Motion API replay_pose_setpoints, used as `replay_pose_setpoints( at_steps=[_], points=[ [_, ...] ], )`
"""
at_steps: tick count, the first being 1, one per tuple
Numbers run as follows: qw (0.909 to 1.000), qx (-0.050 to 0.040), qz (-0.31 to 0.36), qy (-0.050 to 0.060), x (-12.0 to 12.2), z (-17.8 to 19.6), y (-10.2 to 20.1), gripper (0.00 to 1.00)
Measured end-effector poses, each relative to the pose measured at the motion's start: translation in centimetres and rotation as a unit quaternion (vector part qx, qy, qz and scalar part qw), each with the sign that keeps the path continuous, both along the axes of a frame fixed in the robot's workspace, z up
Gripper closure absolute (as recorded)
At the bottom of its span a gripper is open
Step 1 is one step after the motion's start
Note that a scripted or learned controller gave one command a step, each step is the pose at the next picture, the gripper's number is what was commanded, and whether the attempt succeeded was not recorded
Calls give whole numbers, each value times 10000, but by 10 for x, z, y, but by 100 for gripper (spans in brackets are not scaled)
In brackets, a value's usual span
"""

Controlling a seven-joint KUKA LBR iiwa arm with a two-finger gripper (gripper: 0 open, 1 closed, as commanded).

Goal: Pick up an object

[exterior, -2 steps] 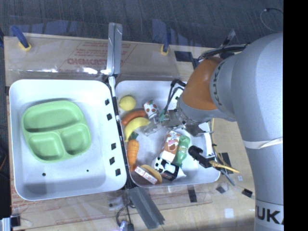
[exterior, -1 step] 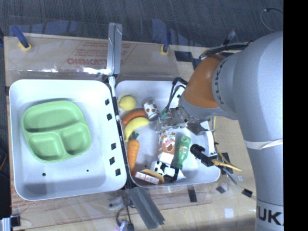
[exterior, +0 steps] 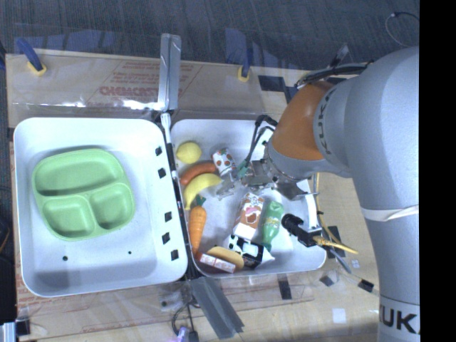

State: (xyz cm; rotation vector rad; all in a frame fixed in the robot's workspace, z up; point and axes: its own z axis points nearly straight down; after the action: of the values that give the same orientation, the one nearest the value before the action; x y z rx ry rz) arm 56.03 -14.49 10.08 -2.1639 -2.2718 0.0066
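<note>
My gripper point(exterior: 235, 182) is low in the middle of the right bin point(exterior: 214, 130), reaching in from the right. It hangs beside the yellow banana point(exterior: 201, 184) and just below a small red and white can point(exterior: 223, 161). A printed carton point(exterior: 249, 211) and a green bottle point(exterior: 272, 221) lie right under the wrist. A lemon point(exterior: 189, 152), an orange-red piece point(exterior: 197, 169), a carrot point(exterior: 197, 224) and a hot dog point(exterior: 220, 259) lie along the bin's left and front sides. Nothing visibly rests in the gripper.
The left bin point(exterior: 43, 262) holds a green divided tray point(exterior: 84, 191). A black and white item point(exterior: 246, 249) lies at the right bin's front edge. A metal divider point(exterior: 169, 70) stands between the bins at the back.
</note>
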Motion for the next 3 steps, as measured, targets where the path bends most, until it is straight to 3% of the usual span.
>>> replay_pose_setpoints(
  at_steps=[1, 2, 3],
  points=[
    [9999, 3, 152, -14, 89, -9, 35, 0],
    [9949, -2, -1005, -12, 69, 91, 73, 0],
    [9922, -12, -1243, -38, 32, -7, 33, 0]
  ],
)
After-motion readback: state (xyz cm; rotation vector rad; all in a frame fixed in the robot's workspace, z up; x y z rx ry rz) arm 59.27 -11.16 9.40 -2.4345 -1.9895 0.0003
